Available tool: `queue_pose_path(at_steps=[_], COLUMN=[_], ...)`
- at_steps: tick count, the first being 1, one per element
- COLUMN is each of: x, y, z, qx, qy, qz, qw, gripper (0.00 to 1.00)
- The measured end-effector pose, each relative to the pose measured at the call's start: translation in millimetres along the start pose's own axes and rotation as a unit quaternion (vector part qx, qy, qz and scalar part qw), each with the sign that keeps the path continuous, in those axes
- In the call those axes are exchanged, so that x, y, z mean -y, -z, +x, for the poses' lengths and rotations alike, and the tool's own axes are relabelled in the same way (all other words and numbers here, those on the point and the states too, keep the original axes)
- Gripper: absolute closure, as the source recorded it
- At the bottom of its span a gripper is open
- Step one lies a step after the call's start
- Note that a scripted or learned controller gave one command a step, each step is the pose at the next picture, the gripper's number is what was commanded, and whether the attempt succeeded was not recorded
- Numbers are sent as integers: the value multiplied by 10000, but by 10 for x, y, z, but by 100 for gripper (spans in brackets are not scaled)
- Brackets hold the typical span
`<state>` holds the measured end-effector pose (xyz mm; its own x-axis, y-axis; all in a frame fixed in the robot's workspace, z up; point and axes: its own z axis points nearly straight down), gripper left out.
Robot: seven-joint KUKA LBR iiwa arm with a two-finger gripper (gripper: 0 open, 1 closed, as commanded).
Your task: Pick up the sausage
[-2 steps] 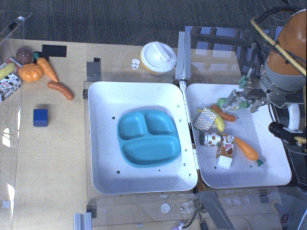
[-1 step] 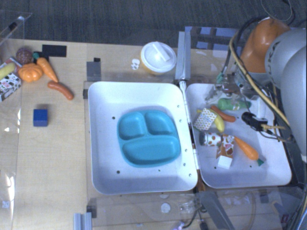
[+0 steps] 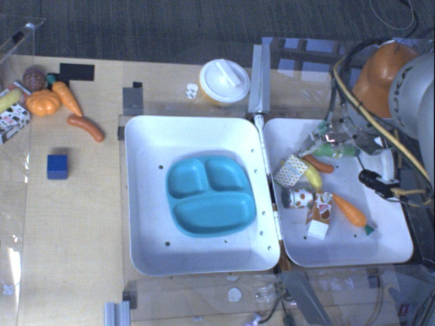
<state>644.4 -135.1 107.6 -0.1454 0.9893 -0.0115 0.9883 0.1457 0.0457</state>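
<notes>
At the near edge of the desk [image 3: 61, 250], two white bins are sitting side by side. The left bin [image 3: 146, 202] is holding a blue divided tray [image 3: 211, 195]. The right bin [image 3: 391, 243] is carrying a jumble of toy food: a small white block [image 3: 317, 230] nearest, a carrot [image 3: 349, 210] lying on a slant beside it, a brown-and-white patterned packet [image 3: 321, 209], a small can [image 3: 299, 197], a yellow banana [image 3: 311, 176] and a checkered packet [image 3: 291, 170]; none of their printing is sharp enough to read. Just beyond these, a reddish sausage [image 3: 319, 164] is lying near the bin's far side. The end effector [image 3: 333, 140] is hanging right above that spot, and whether it is released or clenched cannot be told.

Farther back, a white lidded bowl [image 3: 225, 81] is standing on the desk beyond the bins. Off to the far left, a blue cube [image 3: 58, 166] is resting well apart from another sausage [image 3: 86, 128], a second carrot [image 3: 66, 97] and a small orange pumpkin [image 3: 43, 103].
</notes>
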Motion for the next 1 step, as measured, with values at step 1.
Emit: queue_pose_path(at_steps=[1], x=[337], y=[-174], z=[-165], qx=[-62], qy=[890], qz=[173], qw=[9959], gripper=[0])
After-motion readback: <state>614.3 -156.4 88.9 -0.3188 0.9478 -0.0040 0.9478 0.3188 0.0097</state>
